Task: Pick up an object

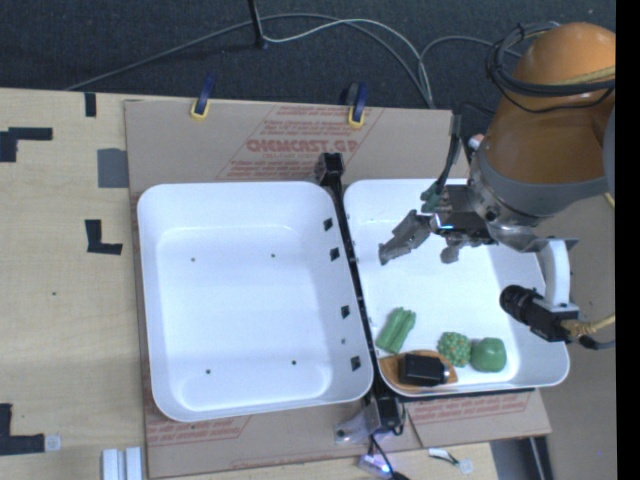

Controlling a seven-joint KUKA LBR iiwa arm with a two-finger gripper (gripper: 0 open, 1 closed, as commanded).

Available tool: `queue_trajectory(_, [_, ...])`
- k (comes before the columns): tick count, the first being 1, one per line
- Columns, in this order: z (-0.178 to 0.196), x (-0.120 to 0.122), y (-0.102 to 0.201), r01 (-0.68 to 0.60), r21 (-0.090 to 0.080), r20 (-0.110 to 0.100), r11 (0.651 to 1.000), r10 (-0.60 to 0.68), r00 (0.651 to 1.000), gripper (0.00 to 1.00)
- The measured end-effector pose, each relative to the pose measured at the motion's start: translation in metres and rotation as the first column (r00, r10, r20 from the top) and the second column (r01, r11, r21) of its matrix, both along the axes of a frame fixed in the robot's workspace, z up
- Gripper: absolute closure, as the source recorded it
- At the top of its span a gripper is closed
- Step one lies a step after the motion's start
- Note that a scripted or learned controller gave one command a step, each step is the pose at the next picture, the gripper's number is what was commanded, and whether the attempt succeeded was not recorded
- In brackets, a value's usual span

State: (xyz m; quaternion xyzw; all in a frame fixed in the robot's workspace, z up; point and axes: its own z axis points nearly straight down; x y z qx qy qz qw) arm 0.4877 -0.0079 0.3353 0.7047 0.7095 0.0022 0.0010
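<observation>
Tape marks (28, 140), black and grey, sit on the tan bench (60, 298) along its left edge. Cardboard (290, 138) lies under both bins, held at its far edge by two clips (204, 101), each blue and yellow.

Next comes the left bin (240, 303). It is white and shallow, with small dark dots on its floor. A black strip (343, 258) with little clamps runs between the two bins, from the far edge down to the near edge.

The right bin (455, 288) holds all the things, and they sit along its near edge. A green pickle (397, 329) lies closest to the black strip, tilted. Just beside it, in the near left corner, is an orange dish (418, 372) with a black block (423, 370) on top. A bumpy green ball (454, 348) touches the dish on its right. A smooth green lump (488, 354) sits right next to the ball.

The gripper (425, 241) hangs over the far half of the right bin, well apart from the things. Its two fingers (401, 240) are spread wide, and nothing is between them. Nothing stands between the gripper and the things below it.

The arm (545, 118), grey with a big orange part, comes in over the right edge of the bin. A black knob (535, 313) sticks out near the bin's right edge.
</observation>
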Motion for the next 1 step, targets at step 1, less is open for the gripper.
queue_trajectory(1, [-0.0254,0.0323,-0.0738,-0.017,-0.003,-0.007,1.0,0.017,1.0,0.0])
